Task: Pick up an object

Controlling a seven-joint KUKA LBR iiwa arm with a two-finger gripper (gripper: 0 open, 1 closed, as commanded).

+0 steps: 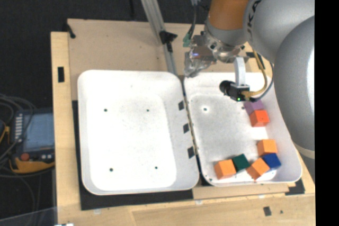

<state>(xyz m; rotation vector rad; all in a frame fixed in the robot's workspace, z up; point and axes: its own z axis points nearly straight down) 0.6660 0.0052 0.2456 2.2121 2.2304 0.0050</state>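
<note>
Robot arm over two white bins on a bench.
End effector (pixel 197 63), grip state unclear, hangs at the right bin's (pixel 212 129) far corner; small coloured cubes (pixel 249 164) lie skewed along its near-right side.

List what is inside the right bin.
The right bin holds small blocks along its right and near sides: a purple block, four orange blocks, a green block and a blue block. The arm covers its far right corner.

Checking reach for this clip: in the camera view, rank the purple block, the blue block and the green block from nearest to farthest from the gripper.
From the gripper, at the right bin's far left corner:
1. Purple block, by the right wall, mid-bin.
2. Green block, near edge, between orange blocks.
3. Blue block, near right corner.
</note>
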